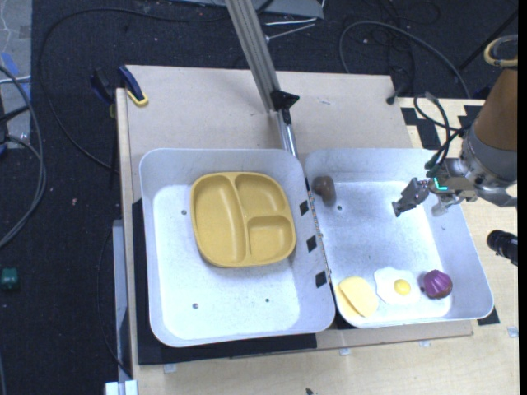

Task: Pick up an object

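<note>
In the right bin (461, 245), several small items lie on the floor. A brown lump (324, 188) rests near the far left corner. Along the near wall sit a yellow wedge (358, 295), a toy fried egg (396, 285) and a purple ball (436, 284). My gripper (422, 202) hangs over the bin's far right part, open, with nothing between its fingers. It is well apart from every item, above and to the right of the egg.
The left bin (165, 303) holds a yellow divided plate (244, 218). A slanted metal pole (257, 44) comes down to the bins' shared far edge. Black clips (312, 243) line the divider between the bins. Cables lie on the dark floor around the bench.
</note>
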You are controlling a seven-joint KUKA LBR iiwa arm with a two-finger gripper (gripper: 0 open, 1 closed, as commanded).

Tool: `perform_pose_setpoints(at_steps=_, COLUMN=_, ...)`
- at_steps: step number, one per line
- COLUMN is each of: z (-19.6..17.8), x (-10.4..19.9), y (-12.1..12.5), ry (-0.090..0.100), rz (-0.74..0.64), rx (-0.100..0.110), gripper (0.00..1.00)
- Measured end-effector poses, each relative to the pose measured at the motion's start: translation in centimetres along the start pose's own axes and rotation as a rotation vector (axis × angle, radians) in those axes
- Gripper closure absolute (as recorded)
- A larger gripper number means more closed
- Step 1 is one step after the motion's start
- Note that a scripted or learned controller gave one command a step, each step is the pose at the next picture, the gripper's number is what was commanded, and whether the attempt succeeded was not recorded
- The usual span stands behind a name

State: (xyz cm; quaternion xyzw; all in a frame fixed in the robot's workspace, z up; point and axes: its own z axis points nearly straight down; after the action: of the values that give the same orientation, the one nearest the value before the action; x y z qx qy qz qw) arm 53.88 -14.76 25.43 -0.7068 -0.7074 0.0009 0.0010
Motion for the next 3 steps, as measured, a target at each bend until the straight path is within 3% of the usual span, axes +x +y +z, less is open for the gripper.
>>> perform_pose_setpoints(at_steps=1, z=-0.1, x=0.0, y=0.1, ry=0.0, rz=0.0, rx=-0.002, gripper=0.0)
perform_pose_setpoints(at_steps=3, z=8.7, x=-0.3, y=-0.3, ry=0.0, rz=0.002, rx=0.001, gripper=0.0)
